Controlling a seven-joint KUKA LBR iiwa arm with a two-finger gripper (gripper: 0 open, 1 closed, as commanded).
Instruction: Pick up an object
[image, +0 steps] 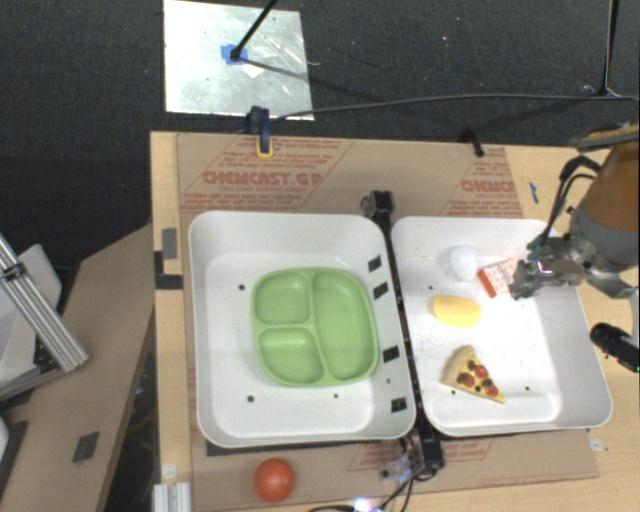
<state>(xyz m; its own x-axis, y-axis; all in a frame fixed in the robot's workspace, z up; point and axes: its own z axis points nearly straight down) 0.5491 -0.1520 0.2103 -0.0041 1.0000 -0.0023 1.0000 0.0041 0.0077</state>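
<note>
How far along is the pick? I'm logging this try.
Done: the gripper is down in the right bin, beside the small red item. In hand: nothing visibly held. Left: grasp and lift; the pizza slice and yellow piece lie untouched.

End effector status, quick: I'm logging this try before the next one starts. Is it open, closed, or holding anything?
End effector: cannot be told. It sits low in the right bin, right beside a small red and white object.

Single fixed cam, overhead, angled down at a slant; frames both white bins (300, 235) side by side plus bench (330, 165) edges, arm (610, 215) enters from right.
</note>
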